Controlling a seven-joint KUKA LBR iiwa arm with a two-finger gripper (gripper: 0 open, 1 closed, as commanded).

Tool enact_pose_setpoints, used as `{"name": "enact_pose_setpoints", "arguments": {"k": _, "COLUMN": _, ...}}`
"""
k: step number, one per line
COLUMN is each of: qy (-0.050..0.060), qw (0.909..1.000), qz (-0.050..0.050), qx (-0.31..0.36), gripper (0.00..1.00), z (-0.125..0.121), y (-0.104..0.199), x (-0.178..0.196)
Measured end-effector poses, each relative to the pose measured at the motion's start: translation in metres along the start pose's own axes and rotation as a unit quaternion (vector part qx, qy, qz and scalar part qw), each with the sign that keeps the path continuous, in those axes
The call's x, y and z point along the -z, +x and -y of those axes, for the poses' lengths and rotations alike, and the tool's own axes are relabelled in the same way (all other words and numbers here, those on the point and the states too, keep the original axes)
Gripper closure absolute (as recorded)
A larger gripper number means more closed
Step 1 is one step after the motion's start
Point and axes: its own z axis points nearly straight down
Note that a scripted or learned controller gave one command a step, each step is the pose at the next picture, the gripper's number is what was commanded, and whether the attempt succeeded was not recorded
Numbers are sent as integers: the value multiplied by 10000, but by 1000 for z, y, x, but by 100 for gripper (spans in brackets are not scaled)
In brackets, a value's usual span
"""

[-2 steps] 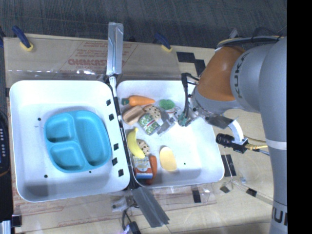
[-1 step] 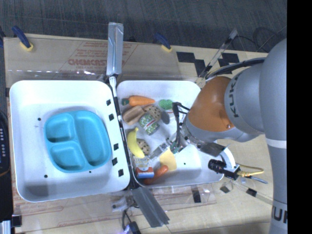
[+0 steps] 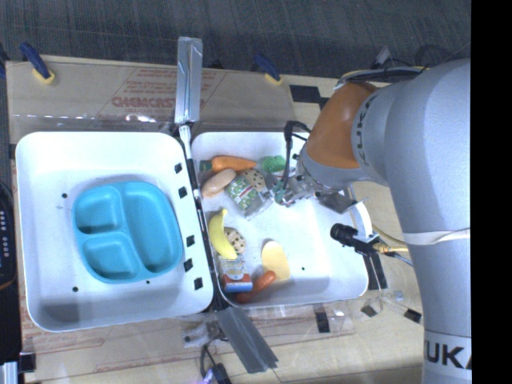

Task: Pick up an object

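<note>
Item: clear packet (image 3: 246,190) with dark-spotted contents, lying in the right bin (image 3: 320,274) just left of the gripper (image 3: 286,192), near or touching its tip; judged the nearest candidate for the pick. Gripper state: cannot tell. Beyond the packet, further left of the gripper: a tan bun-shaped piece (image 3: 217,182), an orange carrot (image 3: 233,164) above it, and a green leafy item (image 3: 272,164) just above the gripper. Below and left: banana (image 3: 220,234), a pale yellow slice (image 3: 276,258), and small red pieces (image 3: 254,282) at the bin's lower wall. Far left, in the other bin: blue divided tray (image 3: 126,230). Handling advice: centre over one item alone, descend straight, close on the packet's narrow side; crowding risks a double catch. Obscured: gripper tip blurred and partly under the wrist; the packet's contents unreadable.
</note>
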Motion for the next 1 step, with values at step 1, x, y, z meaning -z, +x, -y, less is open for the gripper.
{"name": "enact_pose_setpoints", "arguments": {"k": 1, "qy": 7, "qw": 10000, "qz": -4, "qx": 35, "gripper": 0, "z": 75, "y": 22, "x": 0}}
